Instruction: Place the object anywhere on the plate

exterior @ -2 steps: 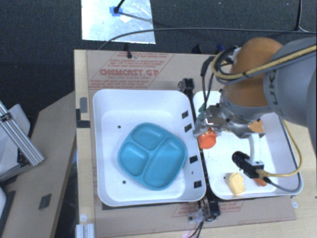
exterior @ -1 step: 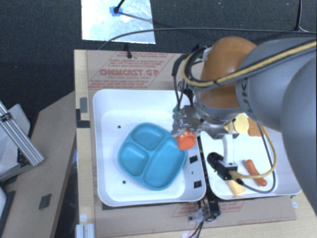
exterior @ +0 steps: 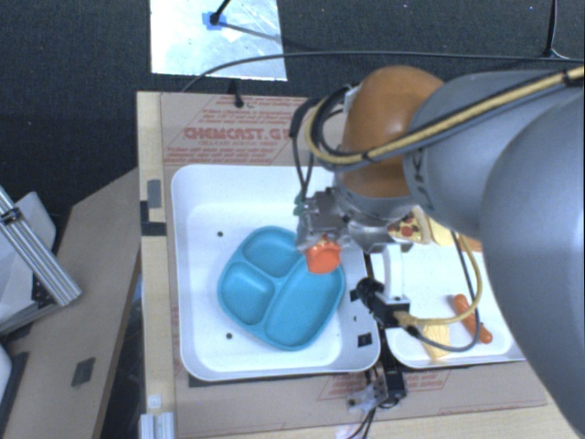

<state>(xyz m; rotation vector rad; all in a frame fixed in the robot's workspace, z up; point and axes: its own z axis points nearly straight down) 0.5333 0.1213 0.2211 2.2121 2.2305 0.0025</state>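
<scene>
The two-finger gripper sits over the right edge of the blue plastic divided plate in the left white bin, with the small orange object right under it, but honestly I can't tell if it's clamped on it or let go. If it drops from here, my guess is the piece could bounce off that raised rim and roll into the bin instead of landing in a compartment.

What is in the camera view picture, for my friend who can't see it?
A big grey robot arm reaches from the right over a blue divided plate in the left white bin, with a small orange object right beneath its gripper at the plate's edge. The right bin holds a few orange and yellow items.
</scene>
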